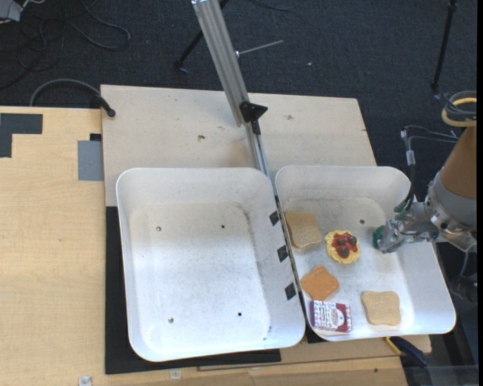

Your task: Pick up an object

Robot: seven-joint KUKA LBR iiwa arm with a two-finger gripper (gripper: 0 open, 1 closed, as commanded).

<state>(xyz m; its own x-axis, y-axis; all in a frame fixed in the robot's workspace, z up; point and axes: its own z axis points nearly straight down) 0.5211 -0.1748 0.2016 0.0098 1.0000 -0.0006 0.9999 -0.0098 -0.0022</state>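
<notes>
Nearest candidate was the yellow-and-red toy food piece [343,246], lying in the right bin [338,179] just to the left of the gripper [385,240]. Gripper sat low over the bin's right side, near the rim, nothing visible between its fingers. Finger spread too small and blurred; cannot tell if wide or narrow.

Other picks, farther out from the gripper: tan bread slice [303,230] beyond the yellow piece, orange square piece [319,282] below-left, pale bread piece [381,307] almost straight below toward the bin's near edge, red-and-white packet [331,316] at the near-left corner. Left bin [145,191] well apart across the divider. Both bins sat on the tabletop [169,119].

Risks, as a guess: the objects looked flat and low, so fingers could close above one or skid it along the smooth bin floor. Yellow piece and tan slice lay close together, so a descent between them might nudge both. Gripper near the right wall; a drift that way could clip the rim.
</notes>
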